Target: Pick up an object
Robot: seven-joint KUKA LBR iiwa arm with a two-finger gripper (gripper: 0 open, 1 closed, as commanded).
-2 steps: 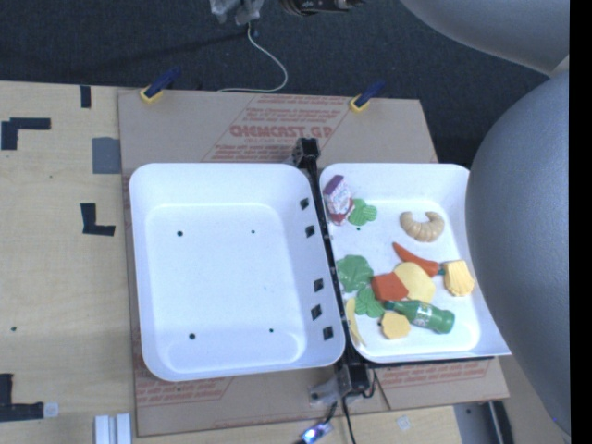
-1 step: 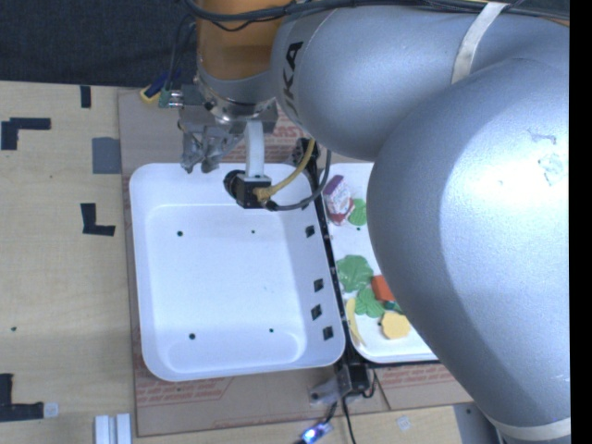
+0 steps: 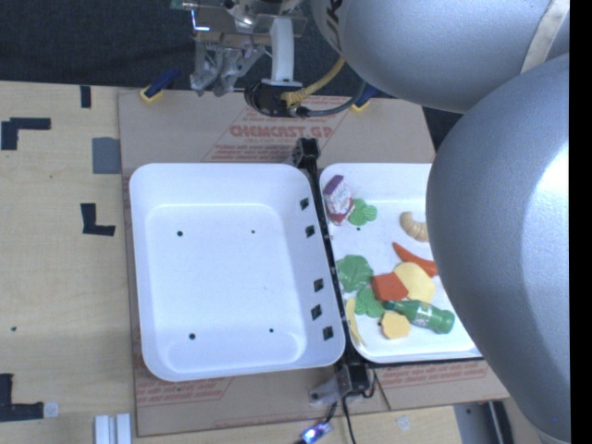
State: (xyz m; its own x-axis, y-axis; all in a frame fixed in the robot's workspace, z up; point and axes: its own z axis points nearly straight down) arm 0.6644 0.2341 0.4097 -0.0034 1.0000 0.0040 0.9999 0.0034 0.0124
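The arm's hand (image 3: 222,74) hangs at the far edge of the table (image 3: 55,248), beyond both bins and over the cardboard sheet (image 3: 268,137) they sit on. From here I cannot tell whether it is apart or together; it is a tangle of metal parts seen from above, and nothing shows between them. The bulky grey arm (image 3: 481,81) fills the right side and hides part of the right bin (image 3: 388,178).

The left bin (image 3: 222,266) shows bare white floor. All the objects lie in the right bin: a purple and white piece (image 3: 337,198) beside a small green leafy one (image 3: 363,215) near the far corner, a pale curved piece (image 3: 413,225) further right, and a cluster nearer me, made up of a green leafy lump (image 3: 352,272), an orange-red block (image 3: 389,287), a red pepper-like strip (image 3: 413,259), a yellow piece (image 3: 418,285) and a green bottle shape (image 3: 427,317), all touching or just beside one another.
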